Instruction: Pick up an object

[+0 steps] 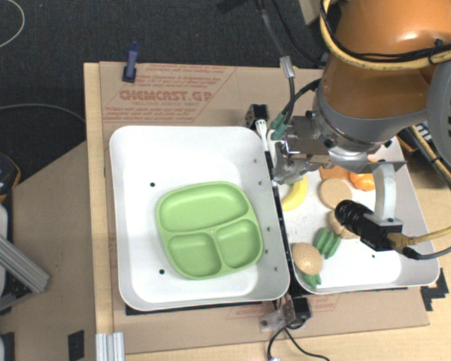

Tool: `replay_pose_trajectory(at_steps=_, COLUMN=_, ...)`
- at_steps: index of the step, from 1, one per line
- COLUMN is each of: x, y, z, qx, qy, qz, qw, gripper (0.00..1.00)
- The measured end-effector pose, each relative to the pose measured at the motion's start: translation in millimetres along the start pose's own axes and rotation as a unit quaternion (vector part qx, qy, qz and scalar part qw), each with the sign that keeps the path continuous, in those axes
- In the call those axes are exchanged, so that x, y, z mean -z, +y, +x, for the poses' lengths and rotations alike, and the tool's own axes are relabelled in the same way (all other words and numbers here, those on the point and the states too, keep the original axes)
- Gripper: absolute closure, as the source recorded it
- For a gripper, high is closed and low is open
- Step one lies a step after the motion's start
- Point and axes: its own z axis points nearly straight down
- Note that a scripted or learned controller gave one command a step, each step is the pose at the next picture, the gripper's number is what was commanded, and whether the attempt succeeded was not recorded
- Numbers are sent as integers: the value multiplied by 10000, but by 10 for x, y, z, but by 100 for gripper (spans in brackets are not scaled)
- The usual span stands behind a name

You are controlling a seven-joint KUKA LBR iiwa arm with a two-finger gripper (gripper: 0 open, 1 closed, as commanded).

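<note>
My gripper (286,164) hangs low over the right bin (406,273), close to that bin's left wall. A yellow banana-shaped piece (295,195) lies just below it, partly hidden by it. To the banana's right sit a tan round disc (334,194) and an orange piece (363,180), both partly covered by the wrist. Nearer the front lie a green ribbed piece (328,241) and a tan bun-like ball (308,259). The large orange and grey arm body (383,59) hides the back of the right bin.
A green divided plate (209,228) lies in the middle of the left bin (135,171). A black cylinder on a cable (368,228) sticks out over the right bin beside the green piece. The bins stand on a cardboard sheet (173,89).
</note>
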Motion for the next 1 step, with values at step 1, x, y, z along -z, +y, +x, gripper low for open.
replay_pose_trajectory(at_steps=1, x=101, y=5, z=3, qx=6, qy=-3, qz=-6, qw=10000, gripper=100)
